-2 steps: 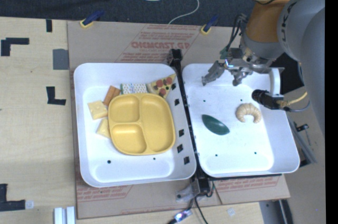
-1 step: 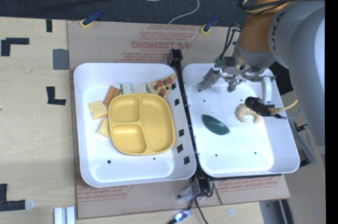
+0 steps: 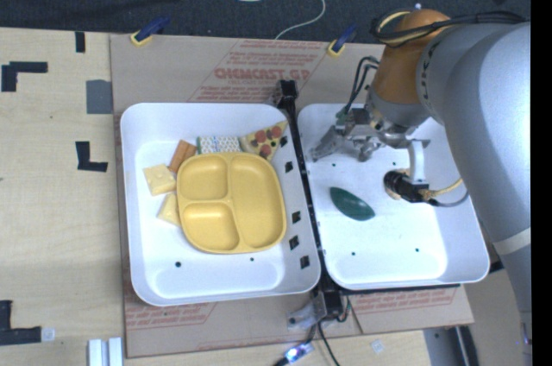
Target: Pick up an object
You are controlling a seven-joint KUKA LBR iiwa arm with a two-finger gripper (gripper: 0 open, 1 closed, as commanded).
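Note:
A dark green oval object [image 3: 352,204] lies near the middle of the right bin [image 3: 431,261]. My gripper [image 3: 343,152] hangs over the back left part of that bin, a little behind the green object and apart from it. Its fingers stand open with nothing between them. In the left bin [image 3: 151,269] sits a yellow divided plate [image 3: 231,202].
Around the plate in the left bin lie pale cheese slices [image 3: 159,179], an orange piece [image 3: 181,154], a patterned piece [image 3: 217,145] and a pizza slice [image 3: 267,139]. The arm's grey body [image 3: 492,123] looms over the right bin's right side. A divider [image 3: 300,192] separates the bins.

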